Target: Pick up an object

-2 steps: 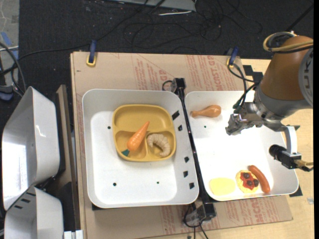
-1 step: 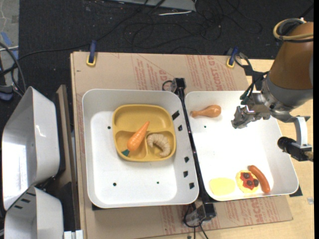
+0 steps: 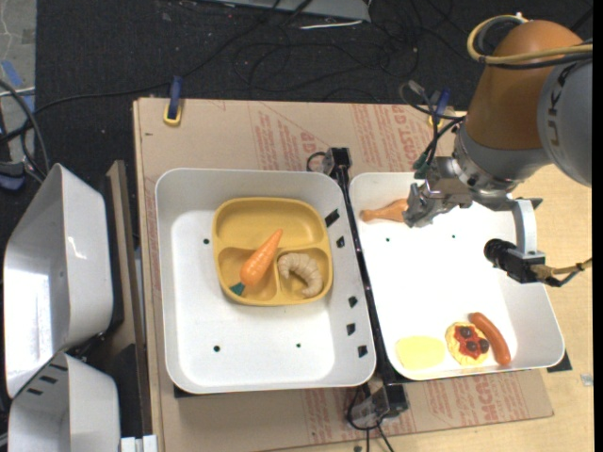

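- Camera view showed, at the far left edge, tilted white containers point(image 3: 57, 262) with smooth glossy walls.
- Cardboard sheet point(image 3: 283, 135) under the bins carried red printed lettering, reversed and too broken to read.
- A small yellow-handled clamp point(image 3: 172, 111) sat at the sheet's upper left corner.
- The left bin point(image 3: 179, 281), shallow and white with rounded corners, held a yellow divided plate point(image 3: 271, 217).
- On that plate lay a toy carrot point(image 3: 261, 257), orange and tapered, slanting across the divider, and just right of it a pale, curled, ridged shrimp point(image 3: 301, 272).
- The right bin point(image 3: 443, 281) held an orange chicken drumstick point(image 3: 384, 214) near its upper left corner.
- The gripper point(image 3: 421, 205) hung at the drumstick's right end, touching or overlapping it; whether the fingers were apart, together or clamped on it could not be told.
- Along the right bin's lower edge lay a flat pale-yellow disc point(image 3: 420, 351), a small round pizza point(image 3: 467, 344) with dark toppings, and a glossy red sausage point(image 3: 491, 337) touching the pizza.
- The arm point(image 3: 523, 83), orange-banded, entered from the upper right.
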Controlling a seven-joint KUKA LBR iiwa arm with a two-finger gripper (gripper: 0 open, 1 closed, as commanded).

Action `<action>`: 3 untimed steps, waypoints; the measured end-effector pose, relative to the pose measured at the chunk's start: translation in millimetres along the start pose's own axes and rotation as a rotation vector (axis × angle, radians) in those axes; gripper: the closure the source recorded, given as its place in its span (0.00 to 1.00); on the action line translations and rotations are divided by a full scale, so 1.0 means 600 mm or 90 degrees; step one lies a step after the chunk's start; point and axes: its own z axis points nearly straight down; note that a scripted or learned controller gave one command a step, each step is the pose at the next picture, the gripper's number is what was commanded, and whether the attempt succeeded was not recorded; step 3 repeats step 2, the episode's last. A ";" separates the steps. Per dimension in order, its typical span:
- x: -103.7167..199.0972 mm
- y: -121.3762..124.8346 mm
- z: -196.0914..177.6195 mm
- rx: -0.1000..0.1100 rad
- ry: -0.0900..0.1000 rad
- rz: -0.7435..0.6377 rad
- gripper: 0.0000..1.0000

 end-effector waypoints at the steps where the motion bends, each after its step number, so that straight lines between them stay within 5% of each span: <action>1: 0.099 0.037 0.017 0.001 0.000 -0.001 1.00; 2: 0.184 0.061 0.005 0.000 0.001 0.000 1.00; 3: 0.184 0.061 0.005 0.000 0.001 0.000 1.00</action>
